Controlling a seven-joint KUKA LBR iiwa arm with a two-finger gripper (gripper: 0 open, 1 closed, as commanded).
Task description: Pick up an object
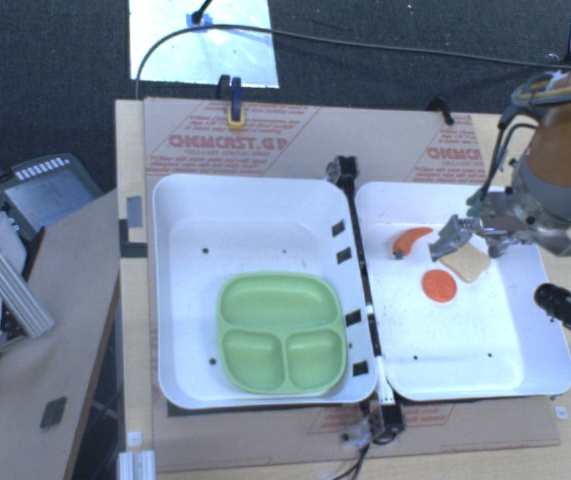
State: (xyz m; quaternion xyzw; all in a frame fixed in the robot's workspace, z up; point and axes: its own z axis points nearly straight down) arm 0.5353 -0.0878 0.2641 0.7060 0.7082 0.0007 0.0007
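Nearest the camera, at about 6 o'clock, a green divided plate [283,331] with three compartments is seen lying in the left white bin [180,268]. The right white bin [485,363] sits just beside it, both carried on a cardboard-covered table [265,133].

Three small things are grouped in the upper part of the right bin: an orange carrot-shaped toy [412,240], a round red-orange disc [440,286], and a tan slice resembling toast [468,264].

The grey arm with its orange band [565,138] is seen entering from 3 o'clock. Its end effector [457,238] is poised above the toast slice, just beside the carrot. Whether its fingers are apart or together cannot be told, and nothing is seen held.

From the end effector, the carrot lies at 9 o'clock, its long axis running roughly 8 to 2 o'clock. The disc lies at about 7 o'clock. The toast is judged the closest candidate for a grasp.
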